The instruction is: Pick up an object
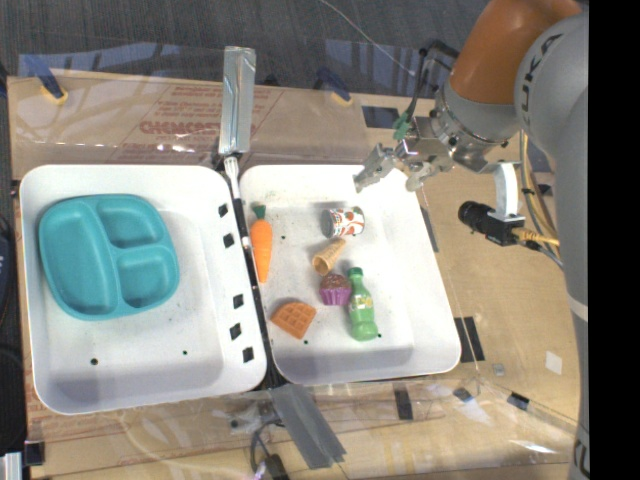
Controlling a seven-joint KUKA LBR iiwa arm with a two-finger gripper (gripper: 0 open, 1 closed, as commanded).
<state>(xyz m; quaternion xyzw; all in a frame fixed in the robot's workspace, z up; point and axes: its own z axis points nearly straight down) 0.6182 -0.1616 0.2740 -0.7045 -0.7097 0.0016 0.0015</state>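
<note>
A teal divided plate [108, 254] lies in the left bin [60, 378]. The right bin [420, 353] holds a carrot [261, 249], waffle [293, 319], cone [328, 255], cupcake [335, 289], green bottle [360, 306] and small can [346, 222]. The gripper [396, 171] hovers up-right of the can, fingers spread, holding nothing.

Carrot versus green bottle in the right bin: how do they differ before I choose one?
The carrot is orange and tapered, lying beside the bin's left wall; the green bottle is cylindrical, nearer the middle. The carrot lies apart from other toys; the bottle sits right beside a purple cupcake. Both lie flat, lengthwise.
</note>
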